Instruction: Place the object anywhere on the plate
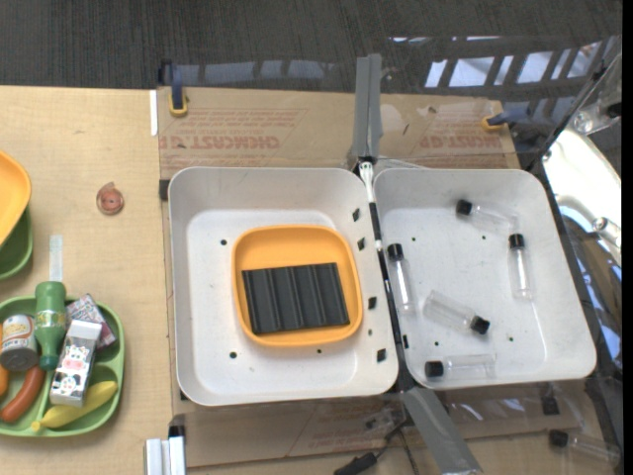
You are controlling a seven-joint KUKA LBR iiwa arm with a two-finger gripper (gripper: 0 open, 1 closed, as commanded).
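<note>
At the far left of the wooden bench, a yellow bowl (pixel 10 198) sat nested in a green one. Below it, a green tray (pixel 104 396) held toy food: a green bottle (pixel 49 320), a small can (pixel 16 335), a white carton (pixel 73 362), a red sausage (pixel 21 395) and a banana (pixel 81 405). A small pink disc (pixel 111 199) lay alone on the wood, at about one o'clock from the tray.

Further right, two shallow white bins rested side by side on brown cardboard (pixel 237 127). The left bin (pixel 188 265) contained a yellow-orange plate (pixel 297 246) near its centre, and a black ribbed block (pixel 297 297) lay flat on the plate.

The right bin (pixel 564 325) held five clear vials with black caps, all lying on their sides and well apart from the plate. One vial (pixel 399 273) lay at nine o'clock, against the wall nearest the left bin. Another (pixel 457 316) lay just below centre, and a third (pixel 461 367) at six o'clock near the front wall. A fourth (pixel 478 211) lay at twelve o'clock, and the fifth (pixel 518 263) at two o'clock.

How far the pincer was open, and whether it had hold of anything, could not be told.
</note>
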